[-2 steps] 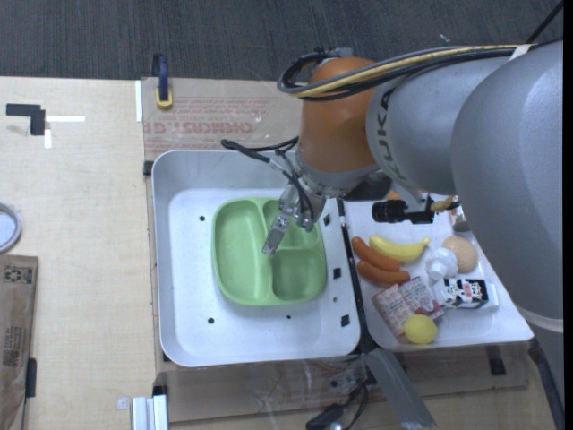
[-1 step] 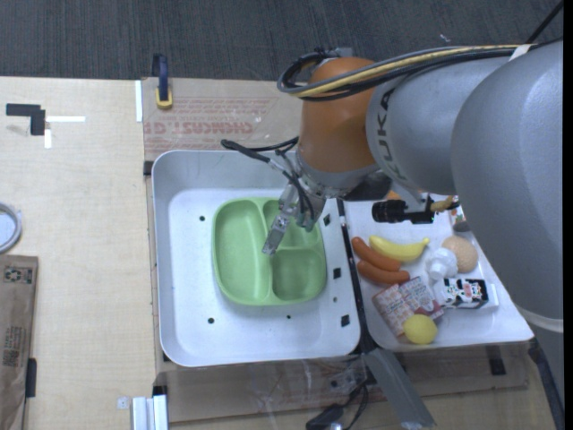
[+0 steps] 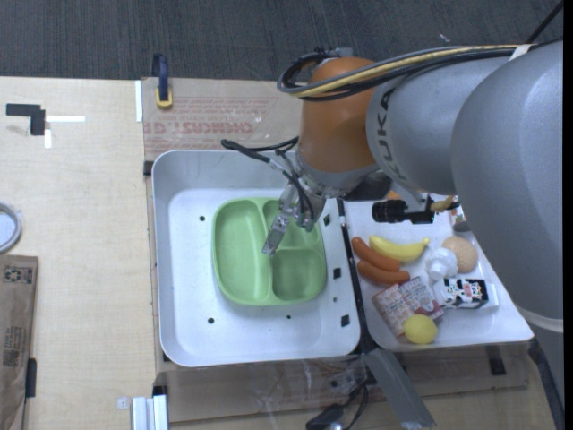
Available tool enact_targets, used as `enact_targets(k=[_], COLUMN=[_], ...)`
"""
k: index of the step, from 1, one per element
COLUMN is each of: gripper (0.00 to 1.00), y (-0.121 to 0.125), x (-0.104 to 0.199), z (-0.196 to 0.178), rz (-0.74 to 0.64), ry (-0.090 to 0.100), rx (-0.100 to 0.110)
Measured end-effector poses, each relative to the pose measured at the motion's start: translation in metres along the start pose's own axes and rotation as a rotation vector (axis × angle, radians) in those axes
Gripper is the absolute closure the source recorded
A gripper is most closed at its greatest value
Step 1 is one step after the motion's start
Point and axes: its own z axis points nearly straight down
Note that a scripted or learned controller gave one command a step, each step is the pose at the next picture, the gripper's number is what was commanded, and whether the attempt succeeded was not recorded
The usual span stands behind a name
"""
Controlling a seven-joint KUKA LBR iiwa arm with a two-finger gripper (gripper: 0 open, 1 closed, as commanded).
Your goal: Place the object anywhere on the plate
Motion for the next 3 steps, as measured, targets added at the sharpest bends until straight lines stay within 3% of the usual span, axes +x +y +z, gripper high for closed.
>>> enact_targets(k=[1,2,3], gripper=[0.00,0.00,0.00], y=[0.003,0.080,0.046], x=[-0.047,-0.005,-0.019], z=[-0.071,0.029,0.029], rz=[-0.196,-0.209,0.007], ry=[-0.003,-0.002,-0.001], rx=[-0.001,-0.001,0.000])
